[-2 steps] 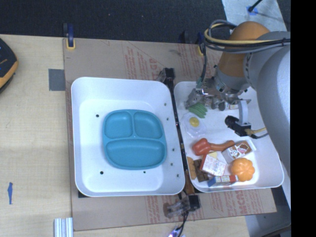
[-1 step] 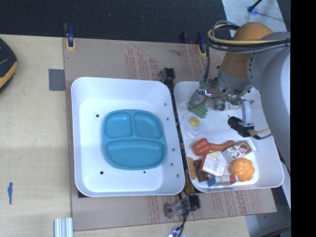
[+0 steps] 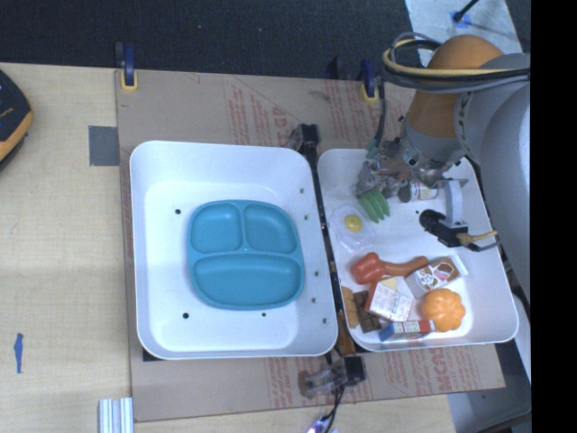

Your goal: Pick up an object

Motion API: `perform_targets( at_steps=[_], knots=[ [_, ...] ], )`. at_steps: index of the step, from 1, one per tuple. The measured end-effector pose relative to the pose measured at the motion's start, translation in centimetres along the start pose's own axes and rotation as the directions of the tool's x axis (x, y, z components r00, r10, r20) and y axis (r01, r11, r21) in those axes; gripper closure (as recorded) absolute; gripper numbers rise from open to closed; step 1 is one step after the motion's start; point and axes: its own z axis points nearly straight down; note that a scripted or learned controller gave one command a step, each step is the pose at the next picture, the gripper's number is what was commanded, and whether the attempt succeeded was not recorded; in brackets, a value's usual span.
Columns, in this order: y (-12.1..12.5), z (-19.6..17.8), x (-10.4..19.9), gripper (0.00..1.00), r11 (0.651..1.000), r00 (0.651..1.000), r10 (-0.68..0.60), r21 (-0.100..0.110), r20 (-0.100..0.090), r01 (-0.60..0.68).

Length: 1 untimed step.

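My gripper [image 3: 372,186] hangs low over the far left part of the right bin [image 3: 491,282]. A green ridged object [image 3: 376,207] lies directly under its tip, touching it or nearly so; I cannot make out whether it is gripped. Nearer in the same bin lie a yellow piece in a clear wrap [image 3: 352,223], a red-orange toy [image 3: 386,267], an orange round fruit [image 3: 443,307], a white carton [image 3: 391,299] and a brown box [image 3: 438,274].
The left bin [image 3: 153,242] holds a blue divided plate [image 3: 245,253]. A dark brown piece [image 3: 355,308] and a small red-and-blue item [image 3: 406,330] lie at the right bin's near edge. Black clips [image 3: 308,137] join the bins at the far side.
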Motion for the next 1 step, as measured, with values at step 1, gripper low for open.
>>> perform_targets(
  at_steps=[1],
  knots=[
    [-7.44,-9.28,6.97,1.0,1.0,1.0,-0.001,0.003,-0.005,0.001]
  ],
)
